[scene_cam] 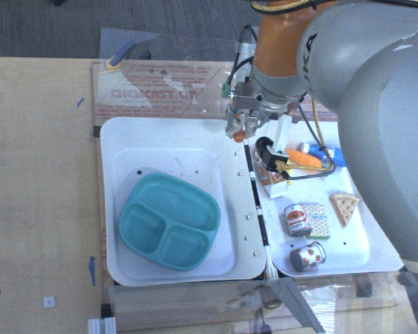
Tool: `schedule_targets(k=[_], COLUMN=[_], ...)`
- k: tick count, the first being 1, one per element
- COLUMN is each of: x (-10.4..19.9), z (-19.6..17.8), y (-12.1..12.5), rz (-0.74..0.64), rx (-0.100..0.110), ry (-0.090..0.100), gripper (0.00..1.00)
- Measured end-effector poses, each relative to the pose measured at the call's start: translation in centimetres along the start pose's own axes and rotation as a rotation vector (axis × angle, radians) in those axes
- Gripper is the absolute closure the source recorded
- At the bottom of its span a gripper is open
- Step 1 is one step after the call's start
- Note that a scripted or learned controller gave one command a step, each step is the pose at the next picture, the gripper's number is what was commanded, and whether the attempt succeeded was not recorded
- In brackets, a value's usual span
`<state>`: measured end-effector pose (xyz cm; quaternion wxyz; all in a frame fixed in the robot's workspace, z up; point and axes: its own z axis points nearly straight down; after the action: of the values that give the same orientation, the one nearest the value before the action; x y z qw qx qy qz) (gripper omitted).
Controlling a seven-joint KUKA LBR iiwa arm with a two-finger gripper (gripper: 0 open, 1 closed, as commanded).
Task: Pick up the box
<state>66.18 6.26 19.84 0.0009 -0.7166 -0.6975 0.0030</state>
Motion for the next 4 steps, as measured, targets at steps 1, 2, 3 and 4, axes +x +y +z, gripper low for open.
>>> schedule_targets(k=[1,2,3,4], x=[3.9,1.0,0.0,1.3], z=[0.4,-3.5,-1.8,-1.2], y=[-2.3,-4.0,0.5,0.5], rz=[-0.040,-0.026,-0.061,-0.050], rx=[0.001,-0.003,-0.005,-0.002], ry=[0.002,0.002,0.001,0.001], gripper=[1.00,1.00,1.00,1.00])
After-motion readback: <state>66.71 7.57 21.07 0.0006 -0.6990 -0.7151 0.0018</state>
